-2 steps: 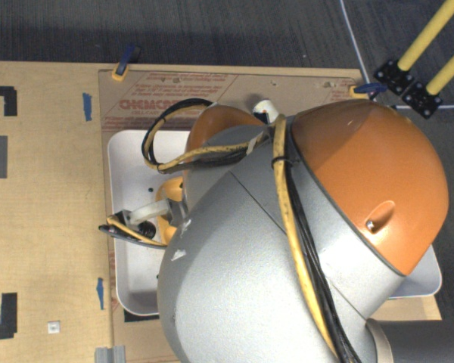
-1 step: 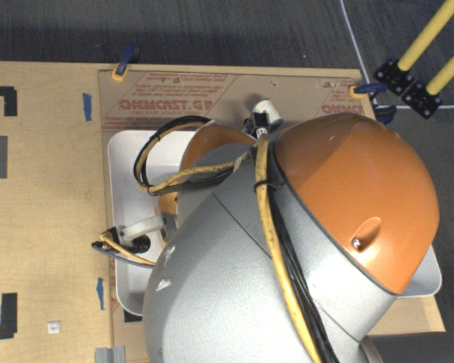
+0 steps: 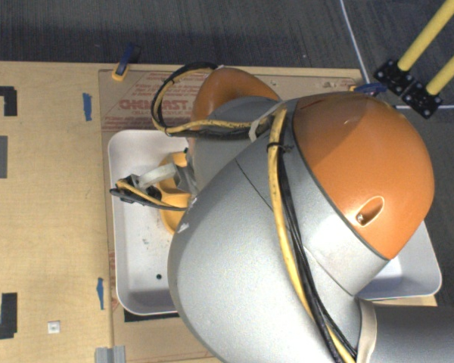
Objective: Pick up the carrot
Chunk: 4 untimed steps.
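Note:
The grey arm with its orange band [image 3: 363,172] covers most of both bins. Its wrist reaches down into the left white bin [image 3: 132,271], and the gripper [image 3: 178,181] sits low near the bin's upper middle, mostly hidden by the arm. An orange-yellow shape [image 3: 171,216], possibly the carrot, pokes out just below and beside the gripper, with another sliver [image 3: 178,159] above it. Whether it touches the gripper is hidden.
The left bin's floor shows a few small dark specks [image 3: 158,277]. A corner of the right bin [image 3: 420,278] peeks out under the arm. Cardboard bench with blue tape marks [image 3: 86,106] lies to the left. Yellow poles with black clamps [image 3: 408,82] stand at the upper right.

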Each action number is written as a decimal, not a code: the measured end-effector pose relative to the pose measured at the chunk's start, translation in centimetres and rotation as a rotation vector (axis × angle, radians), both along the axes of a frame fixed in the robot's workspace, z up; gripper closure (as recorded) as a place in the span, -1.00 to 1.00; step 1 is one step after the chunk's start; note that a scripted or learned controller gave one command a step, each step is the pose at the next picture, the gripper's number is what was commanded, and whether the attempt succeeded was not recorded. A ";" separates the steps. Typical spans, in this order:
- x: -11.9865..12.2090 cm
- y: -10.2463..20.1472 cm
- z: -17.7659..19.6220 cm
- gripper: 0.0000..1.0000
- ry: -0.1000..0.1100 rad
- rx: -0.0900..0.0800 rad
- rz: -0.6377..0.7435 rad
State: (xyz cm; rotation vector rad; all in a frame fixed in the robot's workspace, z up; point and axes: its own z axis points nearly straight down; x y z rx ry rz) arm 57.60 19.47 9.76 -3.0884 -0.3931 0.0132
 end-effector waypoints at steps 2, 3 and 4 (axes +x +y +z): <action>8.1 3.3 4.7 -1.00 0.005 -0.021 -0.017; 5.3 0.8 5.8 -1.00 -0.009 -0.026 -0.053; 0.5 -1.8 0.7 -1.00 -0.018 -0.019 -0.045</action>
